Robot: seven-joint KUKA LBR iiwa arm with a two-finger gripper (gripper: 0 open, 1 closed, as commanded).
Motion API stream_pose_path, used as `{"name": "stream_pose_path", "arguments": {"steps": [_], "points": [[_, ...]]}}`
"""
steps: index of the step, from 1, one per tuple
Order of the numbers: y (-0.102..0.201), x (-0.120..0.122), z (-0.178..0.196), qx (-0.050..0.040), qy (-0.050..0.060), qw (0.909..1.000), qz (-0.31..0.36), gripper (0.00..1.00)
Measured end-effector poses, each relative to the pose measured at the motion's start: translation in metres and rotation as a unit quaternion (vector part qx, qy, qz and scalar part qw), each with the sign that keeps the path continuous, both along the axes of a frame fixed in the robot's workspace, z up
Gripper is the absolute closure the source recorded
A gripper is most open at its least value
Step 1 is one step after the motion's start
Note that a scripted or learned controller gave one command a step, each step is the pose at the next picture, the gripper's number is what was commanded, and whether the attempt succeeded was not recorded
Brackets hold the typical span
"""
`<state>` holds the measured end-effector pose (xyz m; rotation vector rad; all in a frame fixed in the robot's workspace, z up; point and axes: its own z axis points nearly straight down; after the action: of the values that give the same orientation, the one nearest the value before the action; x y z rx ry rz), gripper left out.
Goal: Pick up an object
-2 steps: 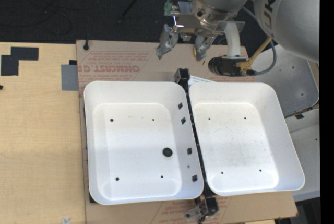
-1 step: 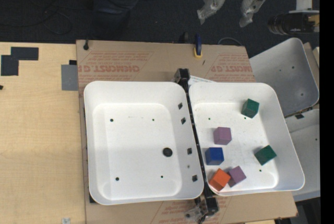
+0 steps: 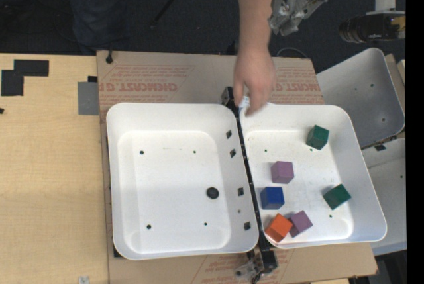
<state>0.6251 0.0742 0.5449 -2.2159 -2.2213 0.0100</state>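
gripper [image 3: 289, 19]: we see it raised beyond the bins' far edge, nothing between its fingers; spread or closed, we cannot tell.
blocks: six in the right bin [image 3: 358, 143], nearest is the far-corner green block [image 3: 318, 137].
hand [image 3: 254, 81]: a person's, at the divider's far end, likely why we wait.

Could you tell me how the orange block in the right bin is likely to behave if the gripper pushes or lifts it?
The orange block looks flat-faced, so it should slide rather than roll. It touches a purple block and sits by the bin wall, so a push may jam or nudge both. It probably stays rigid when gripped.
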Motion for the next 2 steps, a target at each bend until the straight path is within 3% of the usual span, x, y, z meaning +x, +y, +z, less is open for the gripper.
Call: {"name": "stream_pose_path", "arguments": {"steps": [1,2], "points": [[0.053,-0.058,-0.042,0.0004,0.001,1.0000,0.001,1.00],[0.139,-0.080,-0.077,0.0001,0.001,1.0000,0.003,1.00]]}}
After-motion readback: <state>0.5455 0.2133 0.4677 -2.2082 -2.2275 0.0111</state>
